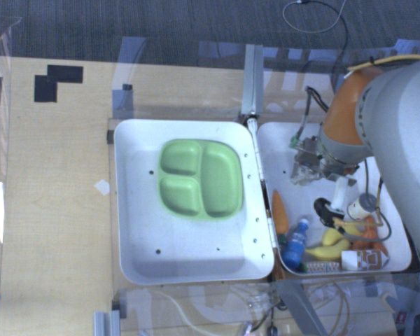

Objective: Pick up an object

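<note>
Bright, even light from overhead, soft shadows pooling inside the left bin [126, 208] along its near wall; glare streaks on the clear panels [3, 117] at left, the arm [399, 124] looms large and soft-edged, overall slightly grainy

Pale wood table [56, 208] with black marks [56, 81] near its far left corner. Dark grey carpet [161, 9] beyond its far edge, crossed by a thin cable [339, 19].

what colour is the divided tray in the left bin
Light green; the divided tray lies in the left bin, seen clearly in the camera view.
</note>
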`<state>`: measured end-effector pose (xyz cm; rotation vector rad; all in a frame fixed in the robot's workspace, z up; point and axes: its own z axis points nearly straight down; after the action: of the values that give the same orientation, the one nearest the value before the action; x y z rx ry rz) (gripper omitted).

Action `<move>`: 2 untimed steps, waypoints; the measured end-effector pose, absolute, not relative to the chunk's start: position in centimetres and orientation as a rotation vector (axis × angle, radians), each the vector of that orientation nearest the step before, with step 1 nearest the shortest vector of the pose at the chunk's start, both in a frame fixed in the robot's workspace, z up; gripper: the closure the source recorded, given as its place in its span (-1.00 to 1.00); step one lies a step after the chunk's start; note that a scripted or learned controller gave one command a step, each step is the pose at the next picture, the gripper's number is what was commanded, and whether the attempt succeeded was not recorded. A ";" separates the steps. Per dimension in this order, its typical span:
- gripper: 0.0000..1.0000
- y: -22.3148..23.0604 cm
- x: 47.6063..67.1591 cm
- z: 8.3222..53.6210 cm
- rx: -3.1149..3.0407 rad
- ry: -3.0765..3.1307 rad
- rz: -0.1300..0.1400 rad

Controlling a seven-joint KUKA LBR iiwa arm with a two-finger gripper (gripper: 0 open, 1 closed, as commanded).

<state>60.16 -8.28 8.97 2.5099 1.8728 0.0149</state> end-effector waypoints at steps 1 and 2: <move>1.00 -14.9 56.7 9.0 2.356 2.060 0.009; 1.00 -8.5 52.8 9.1 2.366 2.051 0.018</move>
<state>52.76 -8.50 9.09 2.3660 2.0507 0.0182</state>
